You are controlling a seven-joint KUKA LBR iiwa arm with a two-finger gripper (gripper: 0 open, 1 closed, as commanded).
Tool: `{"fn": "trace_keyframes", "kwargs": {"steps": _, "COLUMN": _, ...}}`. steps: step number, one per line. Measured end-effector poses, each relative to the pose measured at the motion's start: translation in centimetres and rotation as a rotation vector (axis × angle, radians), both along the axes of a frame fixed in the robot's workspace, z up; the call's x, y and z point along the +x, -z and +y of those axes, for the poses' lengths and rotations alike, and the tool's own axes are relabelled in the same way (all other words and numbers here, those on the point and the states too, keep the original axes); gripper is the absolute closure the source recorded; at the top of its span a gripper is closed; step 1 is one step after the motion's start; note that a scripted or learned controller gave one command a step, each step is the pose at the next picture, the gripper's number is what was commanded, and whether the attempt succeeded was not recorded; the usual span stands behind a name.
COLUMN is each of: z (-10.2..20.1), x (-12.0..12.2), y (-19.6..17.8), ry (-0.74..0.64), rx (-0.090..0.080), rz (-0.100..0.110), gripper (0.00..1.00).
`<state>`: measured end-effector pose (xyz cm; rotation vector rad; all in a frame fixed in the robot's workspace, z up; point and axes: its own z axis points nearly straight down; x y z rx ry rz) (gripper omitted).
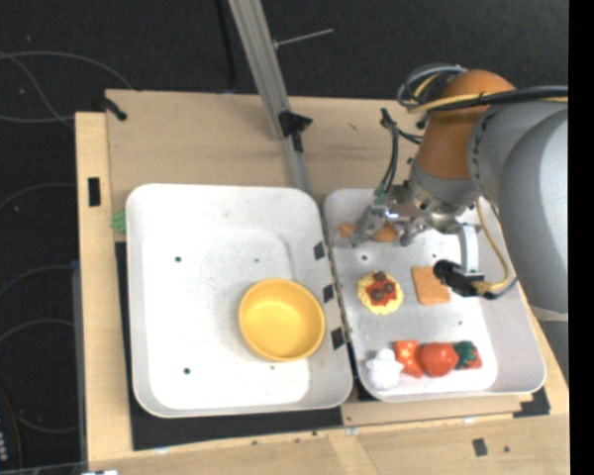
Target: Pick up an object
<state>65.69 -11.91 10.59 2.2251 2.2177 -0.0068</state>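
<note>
an orange object [382, 232] is lying at the far end of the right bin [520, 349], close to the wall shared with the left bin [178, 216], and it is being approached as the likeliest thing to be picked. the gripper [388, 222] is being held low directly over it, with the arm reaching in from the right, presumably so that the fingers can be brought down around it. whether the fingers are spread or closed cannot be told, since the tips are being lost against the object and the wrist hardware, so no grasp is being claimed. a second small orange piece [346, 232] may be sitting just beside it, though this is unclear. further along the same bin, a yellow toy with a red top [380, 292] and a tan cracker-like square [432, 287] are lying well apart from the gripper, and a red and orange toy [431, 357] with a white piece [382, 370] is resting along the near edge. a yellow bowl [281, 319] is sitting in the left bin.
</note>
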Motion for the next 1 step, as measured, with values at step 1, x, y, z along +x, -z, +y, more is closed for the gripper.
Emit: {"fn": "trace_keyframes", "kwargs": {"steps": 1, "z": -0.02, "x": 0.13, "y": -1.28, "ry": 0.003, "rx": 0.002, "rz": -0.005, "gripper": 1.00}}
